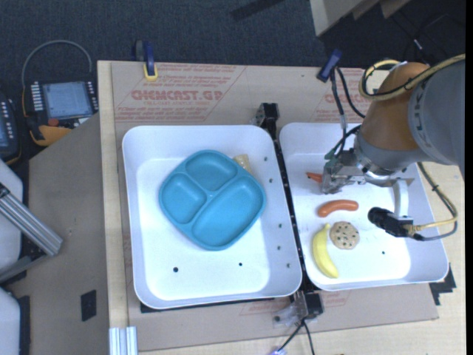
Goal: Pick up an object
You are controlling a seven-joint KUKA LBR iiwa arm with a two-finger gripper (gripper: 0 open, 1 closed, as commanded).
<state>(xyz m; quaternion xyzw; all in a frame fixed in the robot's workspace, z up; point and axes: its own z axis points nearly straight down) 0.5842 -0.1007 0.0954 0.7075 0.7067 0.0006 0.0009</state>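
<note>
In the right bin (303, 145) lie a sausage (338, 208), a yellow banana (323, 252), a round cookie (344, 236) and a small orange-red piece (315, 176). My gripper (338, 177) hangs low over the bin's middle, just above the sausage and right beside the orange-red piece. I see nothing held in it. The left bin (148, 272) holds a blue divided plate (212, 198) with a pale object (242, 162) peeking out behind its far right edge.
The arm comes in from the right over the right bin's far side. A black clamp (267, 114) sits at the far end of the divider between the bins. A handheld screen (65, 99) lies off the bench at the far left.
</note>
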